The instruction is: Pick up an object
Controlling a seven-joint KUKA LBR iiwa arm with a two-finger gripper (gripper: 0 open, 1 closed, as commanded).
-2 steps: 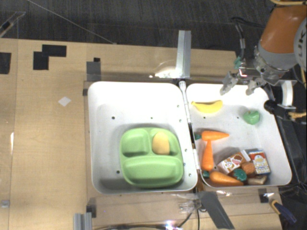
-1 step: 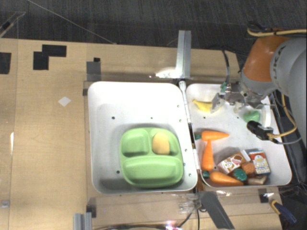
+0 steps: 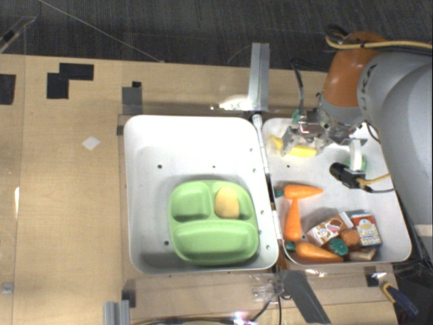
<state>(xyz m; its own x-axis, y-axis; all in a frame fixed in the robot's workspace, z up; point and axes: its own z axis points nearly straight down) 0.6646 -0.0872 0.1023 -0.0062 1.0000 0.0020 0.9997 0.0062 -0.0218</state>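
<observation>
**A robotics lab bench, not a kitchen**

From my station I read this as a research lab. A pale wooden bench [image 3: 61,202] carries two shallow white bins [image 3: 145,202], fenced by metal brackets [image 3: 260,73] bolted at the edges. Black marker squares [image 3: 67,78] are stuck to the benchtop. The food is toy plastic: carrots [image 3: 293,219], small packets [image 3: 365,229], a green divided tray [image 3: 206,232]. Loose cables [image 3: 369,42] trail off the grey industrial arm [image 3: 399,114], over dark carpet [image 3: 169,12].
</observation>
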